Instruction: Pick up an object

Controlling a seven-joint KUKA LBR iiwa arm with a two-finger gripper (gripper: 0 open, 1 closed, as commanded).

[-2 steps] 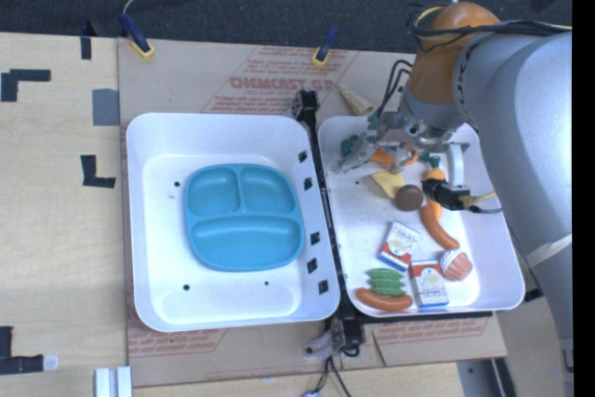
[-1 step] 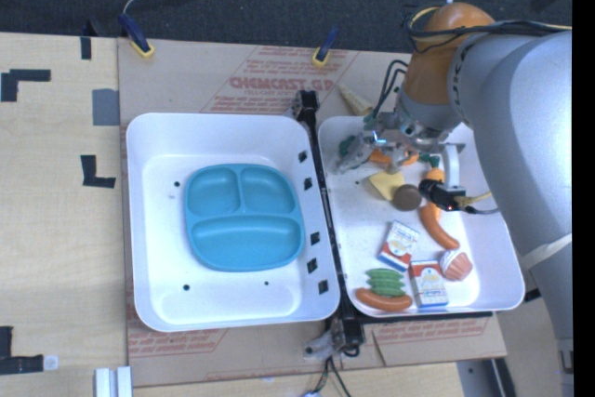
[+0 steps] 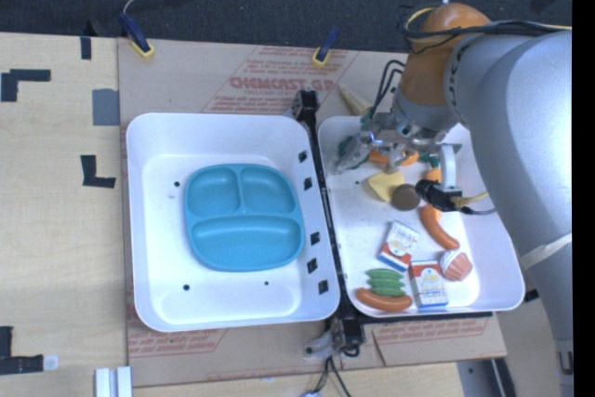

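Red print on the brown cardboard sheet [image 3: 270, 84] reads "CHEMCAST GP" — smaller lettering beneath stays too blurred to read.

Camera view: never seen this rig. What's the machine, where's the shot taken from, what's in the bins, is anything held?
One fixed camera looks down at a slant on a bench with two shallow white bins side by side. The big grey shape with the orange band is a robot arm reaching in from the right; its two-finger gripper sits low over the back of the right bin, too crowded to tell if anything is between its fingers. The left bin holds a blue divided plate. The right bin holds small toy foods: a yellow wedge, a brown round piece, two sausages, a green piece and small cartons.
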